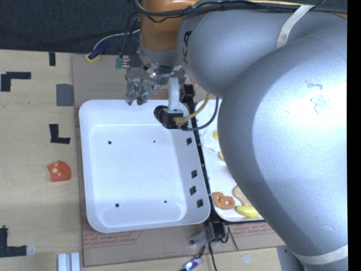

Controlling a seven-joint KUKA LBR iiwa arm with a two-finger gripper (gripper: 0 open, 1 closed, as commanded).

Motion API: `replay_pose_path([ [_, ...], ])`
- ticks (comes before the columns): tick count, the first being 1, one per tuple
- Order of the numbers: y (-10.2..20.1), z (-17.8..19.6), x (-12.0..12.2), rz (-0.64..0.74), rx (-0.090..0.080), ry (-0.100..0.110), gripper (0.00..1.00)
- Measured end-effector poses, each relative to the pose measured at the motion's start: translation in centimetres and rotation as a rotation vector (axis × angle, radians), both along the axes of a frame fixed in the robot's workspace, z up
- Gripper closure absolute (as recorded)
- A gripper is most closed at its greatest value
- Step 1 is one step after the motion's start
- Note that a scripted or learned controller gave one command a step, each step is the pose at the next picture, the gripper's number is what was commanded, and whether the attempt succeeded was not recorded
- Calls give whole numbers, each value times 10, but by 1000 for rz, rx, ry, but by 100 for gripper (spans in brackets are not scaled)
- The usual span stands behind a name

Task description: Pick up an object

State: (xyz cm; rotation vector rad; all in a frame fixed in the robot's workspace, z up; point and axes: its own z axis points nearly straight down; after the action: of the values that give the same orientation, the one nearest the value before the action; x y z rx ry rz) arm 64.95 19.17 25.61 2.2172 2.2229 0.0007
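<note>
Objects to pick sat in the lower right of the frame: an orange pretzel-shaped piece (222, 199) and a yellow banana-like piece (247, 211) just beside it, both in the right bin (210, 149), near its lower edge. Another small yellow bit (215, 135) lay higher up in that bin, mostly hidden by the arm (282, 112). A red-orange object (60, 171) lay outside both bins on the bench (28, 145), at the left of the frame, well apart from everything else. Gripper (135, 98) was in the upper centre, over the top rim of the left bin (135, 174), well apart from all the objects. Nothing visible in its grasp; too small and dark to read, so could not tell whether it was apart or together. The orange band (163, 10) sat right above it at the top edge, and the grey arm body covered most of the right half of the frame. A black fitting (167, 117) with cabling hung just below and right of the gripper, over the left bin's upper right corner. Small black clips (194, 174) ran along the wall between the two bins. Both bins rested on a brown cardboard sheet (101, 78). Black tape marks (56, 134) showed on the bench at the left, and a blue and yellow cable (98, 49) ran near the top.
</note>
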Motion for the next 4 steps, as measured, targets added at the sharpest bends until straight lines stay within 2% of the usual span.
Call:
replay_pose_path([
  [1,45,157,20,4,7,-14,100],
  [2,42,243,18,1,3,-7,100],
  [3,42,236,19,0,-1,3,0],
  [4,7,64,-20,-4,-5,18,0],
])
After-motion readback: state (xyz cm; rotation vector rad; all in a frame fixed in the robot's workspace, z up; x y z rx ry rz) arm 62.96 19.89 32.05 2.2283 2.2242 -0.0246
